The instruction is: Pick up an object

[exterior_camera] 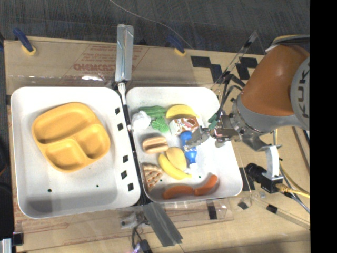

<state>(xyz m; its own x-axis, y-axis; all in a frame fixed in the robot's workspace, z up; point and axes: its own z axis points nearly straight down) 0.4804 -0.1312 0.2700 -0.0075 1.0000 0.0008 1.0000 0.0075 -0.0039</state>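
Note:
The right bin holds a heap of toy food: a green leafy piece, a yellow lemon-like piece, a hot dog, a banana, a waffle wedge, a red sausage, a brown and white packet and a blue piece. My gripper hangs low over the middle of this bin, right beside the blue piece and the packet. Nothing is seen lifted.
The left bin holds a yellow divided tray. A metal bar stands at the back between the bins. The grey arm with its orange band crosses the right bin's right rim. Cables lie at the right.

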